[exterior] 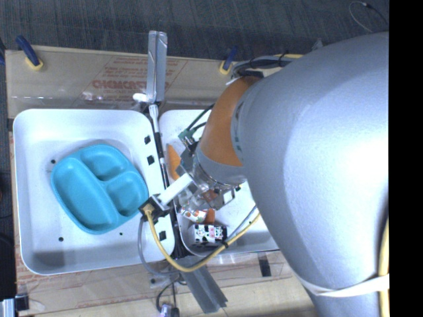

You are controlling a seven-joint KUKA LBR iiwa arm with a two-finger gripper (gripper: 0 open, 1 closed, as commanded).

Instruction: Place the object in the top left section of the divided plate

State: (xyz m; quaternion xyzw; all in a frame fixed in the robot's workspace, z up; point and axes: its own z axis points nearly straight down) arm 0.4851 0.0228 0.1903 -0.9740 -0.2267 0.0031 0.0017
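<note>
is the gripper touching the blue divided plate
Apart. The camera view shows the gripper over the right bin, with white bin floor between it and the plate.

You're looking at a robot lab bench: two white bins [26, 177] on a plywood board [99, 78] held by blue clamps [30, 51], dark carpet [198, 12] behind the board, loose cables [165, 249] beside the bins.
</note>
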